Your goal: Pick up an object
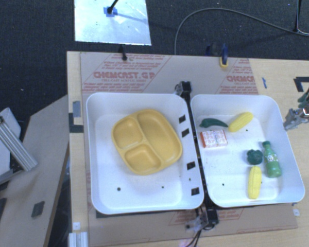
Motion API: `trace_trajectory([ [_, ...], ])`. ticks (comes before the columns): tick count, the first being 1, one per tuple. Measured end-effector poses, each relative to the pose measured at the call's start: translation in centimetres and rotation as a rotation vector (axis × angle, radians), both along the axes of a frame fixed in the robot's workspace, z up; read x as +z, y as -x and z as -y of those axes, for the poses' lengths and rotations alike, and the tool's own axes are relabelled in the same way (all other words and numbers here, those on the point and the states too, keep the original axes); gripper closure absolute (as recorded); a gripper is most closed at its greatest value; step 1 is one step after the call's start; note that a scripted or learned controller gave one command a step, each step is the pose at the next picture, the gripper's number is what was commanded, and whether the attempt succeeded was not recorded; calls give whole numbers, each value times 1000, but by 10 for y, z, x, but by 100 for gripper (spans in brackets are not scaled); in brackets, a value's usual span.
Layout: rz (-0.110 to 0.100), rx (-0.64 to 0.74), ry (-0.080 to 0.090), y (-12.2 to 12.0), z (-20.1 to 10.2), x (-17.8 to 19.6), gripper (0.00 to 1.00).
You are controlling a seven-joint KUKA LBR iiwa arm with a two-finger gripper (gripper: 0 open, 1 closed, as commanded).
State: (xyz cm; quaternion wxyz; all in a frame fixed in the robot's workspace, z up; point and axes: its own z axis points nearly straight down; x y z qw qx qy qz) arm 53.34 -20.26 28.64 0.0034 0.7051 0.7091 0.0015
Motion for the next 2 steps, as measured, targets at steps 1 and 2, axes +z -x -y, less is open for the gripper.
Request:
trace_trajectory([
  [1, -5, 3, -3, -9, -60, -5, 100],
  [2, -5, 1, -2, -21, -114, -23, 100],
])
